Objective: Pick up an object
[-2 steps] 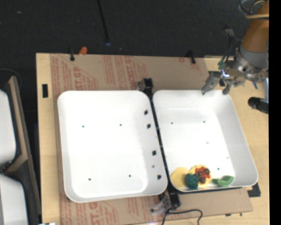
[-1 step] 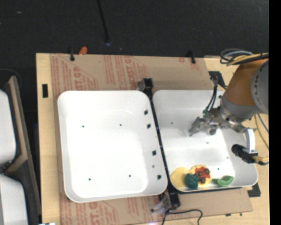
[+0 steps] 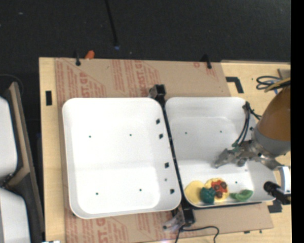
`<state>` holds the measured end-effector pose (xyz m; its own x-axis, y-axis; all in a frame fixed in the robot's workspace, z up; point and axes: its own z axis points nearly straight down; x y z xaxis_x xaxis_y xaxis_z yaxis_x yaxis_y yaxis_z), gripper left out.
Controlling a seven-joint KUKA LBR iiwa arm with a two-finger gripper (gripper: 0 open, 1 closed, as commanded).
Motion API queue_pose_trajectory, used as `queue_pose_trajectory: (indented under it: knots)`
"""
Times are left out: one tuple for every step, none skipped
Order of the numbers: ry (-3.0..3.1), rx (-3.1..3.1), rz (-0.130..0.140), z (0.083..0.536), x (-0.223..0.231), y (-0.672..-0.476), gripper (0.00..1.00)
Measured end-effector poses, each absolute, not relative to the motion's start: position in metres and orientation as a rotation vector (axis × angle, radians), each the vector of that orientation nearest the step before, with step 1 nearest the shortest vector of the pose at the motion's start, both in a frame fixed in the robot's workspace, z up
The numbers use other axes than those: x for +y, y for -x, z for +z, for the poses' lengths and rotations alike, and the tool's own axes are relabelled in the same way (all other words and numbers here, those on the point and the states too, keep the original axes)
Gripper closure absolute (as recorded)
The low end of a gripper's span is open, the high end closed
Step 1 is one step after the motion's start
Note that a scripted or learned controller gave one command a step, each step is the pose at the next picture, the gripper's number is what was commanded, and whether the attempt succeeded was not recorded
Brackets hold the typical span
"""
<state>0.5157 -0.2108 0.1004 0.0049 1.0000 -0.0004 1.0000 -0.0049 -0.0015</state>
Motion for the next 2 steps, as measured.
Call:
queue_pose_trajectory:
  knots:
    - [2.223, -2.223, -0.002, 0.141, -0.186, -0.489, 0.0]
    - [2.227, -2.227, -0.006, 0.233, -0.19, -0.491, 0.0]
